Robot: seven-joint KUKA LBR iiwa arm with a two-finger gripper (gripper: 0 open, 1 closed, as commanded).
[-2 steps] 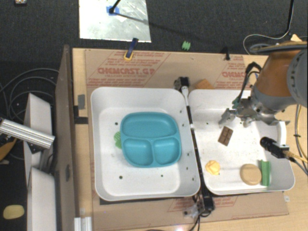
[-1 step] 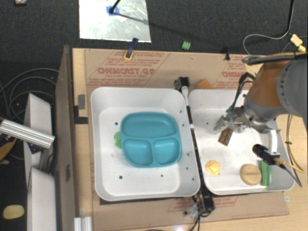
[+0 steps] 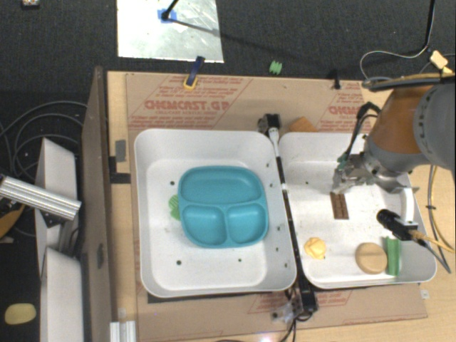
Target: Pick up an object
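My end effector (image 3: 346, 179) hangs over the right bin (image 3: 313, 162), just above a brown block (image 3: 340, 206); whether it is released or clenched, I cannot tell.

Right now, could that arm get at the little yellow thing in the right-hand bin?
Probably yes. The yellow thing lies alone on the right bin's floor, apart from the tan round piece and brown strip, with nothing over it. The tool hangs over that same bin.

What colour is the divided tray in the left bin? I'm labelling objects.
Light blue tray, seen in the camera view.
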